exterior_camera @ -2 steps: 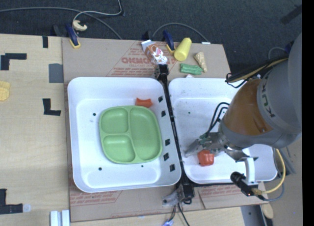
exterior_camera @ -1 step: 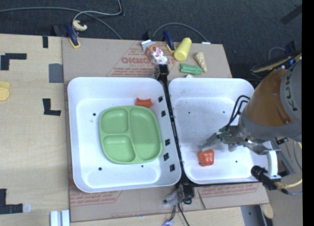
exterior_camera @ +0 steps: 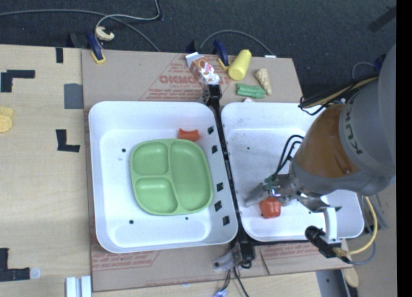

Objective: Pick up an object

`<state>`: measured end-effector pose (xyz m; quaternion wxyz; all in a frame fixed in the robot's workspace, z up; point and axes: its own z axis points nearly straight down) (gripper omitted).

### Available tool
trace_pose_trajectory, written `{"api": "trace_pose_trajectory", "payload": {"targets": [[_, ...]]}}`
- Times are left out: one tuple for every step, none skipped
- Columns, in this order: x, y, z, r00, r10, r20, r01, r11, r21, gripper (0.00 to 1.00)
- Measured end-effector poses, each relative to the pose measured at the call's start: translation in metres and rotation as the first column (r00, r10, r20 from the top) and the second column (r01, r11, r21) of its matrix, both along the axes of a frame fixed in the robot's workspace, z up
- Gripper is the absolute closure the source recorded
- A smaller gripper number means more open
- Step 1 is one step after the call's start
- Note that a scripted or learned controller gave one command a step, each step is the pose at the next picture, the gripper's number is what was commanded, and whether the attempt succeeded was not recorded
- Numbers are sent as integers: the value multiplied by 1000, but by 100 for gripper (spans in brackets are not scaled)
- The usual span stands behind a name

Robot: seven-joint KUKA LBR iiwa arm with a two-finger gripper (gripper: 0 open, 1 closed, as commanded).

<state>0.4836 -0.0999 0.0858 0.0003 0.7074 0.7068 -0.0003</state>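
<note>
- The pincer [exterior_camera: 269, 194] sits low in the right bin [exterior_camera: 257, 128], just above a red object [exterior_camera: 271, 209]; how far open it is I cannot tell.
- The green plate [exterior_camera: 172, 176] lies in the left bin [exterior_camera: 106, 160], likely out of this try.

I see even, bright overhead light; the white bins [exterior_camera: 106, 160] glare slightly, shadows are faint, and detail is soft throughout.

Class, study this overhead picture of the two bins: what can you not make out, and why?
- Gripper: finger state, hidden under the wrist, blurred.
- Red object: held or merely touched; contact too small to judge.
- Right bin: far side covered by the arm.
- Orange piece: shape too small.
</note>
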Motion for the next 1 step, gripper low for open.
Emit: {"api": "trace_pose_trajectory", "payload": {"targets": [[1,0,10,1000,0,2,0,1000,-1,100]]}}
